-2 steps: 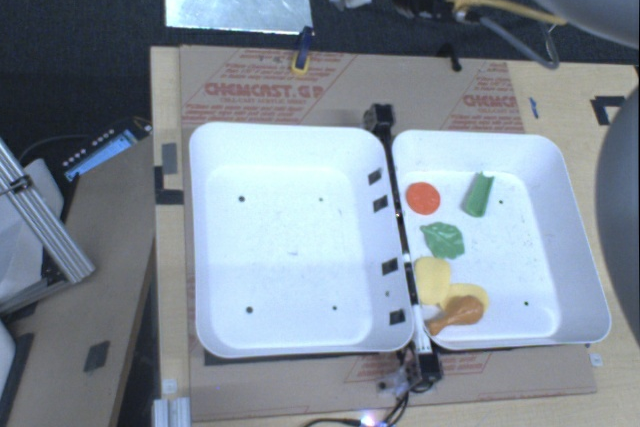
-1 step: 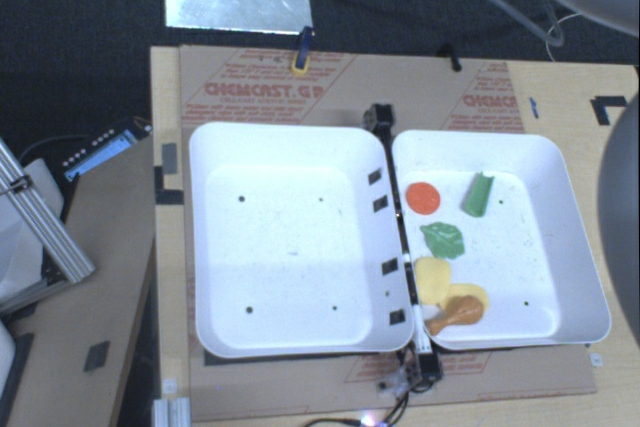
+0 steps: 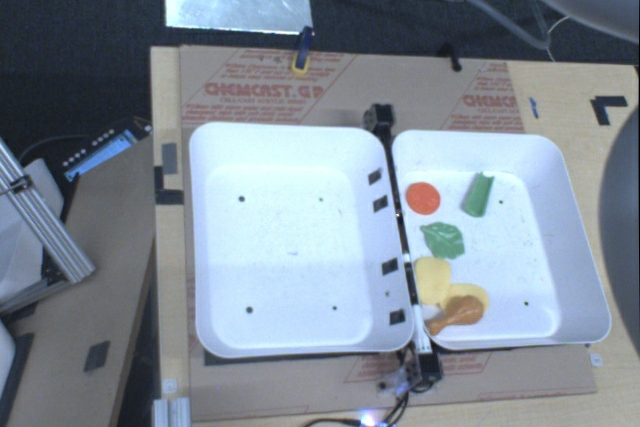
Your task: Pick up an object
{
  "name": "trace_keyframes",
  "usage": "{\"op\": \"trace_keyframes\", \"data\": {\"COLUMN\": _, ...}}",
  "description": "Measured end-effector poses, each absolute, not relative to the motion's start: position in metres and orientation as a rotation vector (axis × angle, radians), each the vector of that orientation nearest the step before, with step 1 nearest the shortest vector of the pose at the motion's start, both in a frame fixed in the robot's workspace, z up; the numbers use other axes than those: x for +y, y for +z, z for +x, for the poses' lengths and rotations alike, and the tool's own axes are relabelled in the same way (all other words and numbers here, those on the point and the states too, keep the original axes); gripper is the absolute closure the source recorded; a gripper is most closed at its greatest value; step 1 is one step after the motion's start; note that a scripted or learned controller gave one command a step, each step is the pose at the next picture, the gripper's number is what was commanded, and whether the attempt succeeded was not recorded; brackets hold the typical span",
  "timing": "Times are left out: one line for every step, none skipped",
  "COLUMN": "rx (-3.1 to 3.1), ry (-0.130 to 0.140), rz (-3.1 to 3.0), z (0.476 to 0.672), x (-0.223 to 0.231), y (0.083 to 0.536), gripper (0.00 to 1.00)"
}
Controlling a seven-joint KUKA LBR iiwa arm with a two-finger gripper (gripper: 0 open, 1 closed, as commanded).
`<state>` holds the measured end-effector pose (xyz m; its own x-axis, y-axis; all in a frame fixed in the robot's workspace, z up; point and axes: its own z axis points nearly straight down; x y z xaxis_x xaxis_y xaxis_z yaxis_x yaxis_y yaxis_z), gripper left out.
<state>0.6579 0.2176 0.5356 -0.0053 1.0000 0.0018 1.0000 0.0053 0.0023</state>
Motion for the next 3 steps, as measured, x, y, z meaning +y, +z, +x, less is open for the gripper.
{"op": "trace_keyframes", "data": {"rx": 2.218, "ry": -0.003, "rz": 2.224, "z": 0.669, "x": 0.165, "y": 0.488, "gripper": 1.0}}
{"op": "trace_keyframes", "data": {"rx": 2.225, "ry": 0.007, "rz": 2.216, "z": 0.658, "x": 0.176, "y": 0.52, "gripper": 1.0}}
{"op": "trace_keyframes", "data": {"rx": 2.226, "ry": 0.006, "rz": 2.216, "z": 0.646, "x": 0.19, "y": 0.536, "gripper": 1.0}}
